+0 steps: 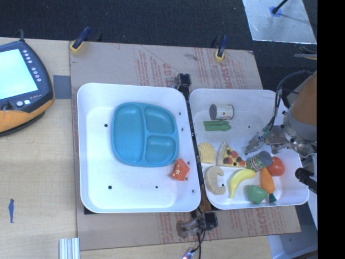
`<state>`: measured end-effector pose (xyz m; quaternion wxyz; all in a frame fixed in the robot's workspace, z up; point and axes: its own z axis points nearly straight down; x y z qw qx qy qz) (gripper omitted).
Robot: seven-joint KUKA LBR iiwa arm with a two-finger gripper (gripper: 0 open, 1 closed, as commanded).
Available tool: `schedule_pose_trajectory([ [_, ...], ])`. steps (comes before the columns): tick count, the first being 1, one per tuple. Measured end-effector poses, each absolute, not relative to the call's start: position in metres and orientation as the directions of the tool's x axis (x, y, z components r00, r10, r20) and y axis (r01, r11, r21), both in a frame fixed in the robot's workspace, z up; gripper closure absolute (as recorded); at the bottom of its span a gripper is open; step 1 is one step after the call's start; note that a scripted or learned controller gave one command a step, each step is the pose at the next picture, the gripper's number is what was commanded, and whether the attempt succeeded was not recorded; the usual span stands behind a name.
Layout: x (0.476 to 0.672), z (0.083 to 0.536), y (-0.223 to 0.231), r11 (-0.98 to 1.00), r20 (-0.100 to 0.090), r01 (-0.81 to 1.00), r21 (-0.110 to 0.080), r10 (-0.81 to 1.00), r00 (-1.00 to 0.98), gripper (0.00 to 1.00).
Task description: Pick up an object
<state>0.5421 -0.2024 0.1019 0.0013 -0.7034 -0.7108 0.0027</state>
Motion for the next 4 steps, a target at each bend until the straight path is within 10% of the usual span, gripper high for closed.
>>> schedule_pose_trajectory([
  [1, 0.499, 0.094, -0.188, 0.006, -0.003, 1.0, 0.004, 1.0, -0.006, 0.0],
  [2, 0.499, 0.103, -0.189, 0.011, -0.004, 1.0, 0.001, 1.0, -0.011, 1.0],
  [4, 0.477, 0.24, -0.061, 0.005, 0.001, 1.0, -0.002, 1.0, -0.005, 1.0],
])
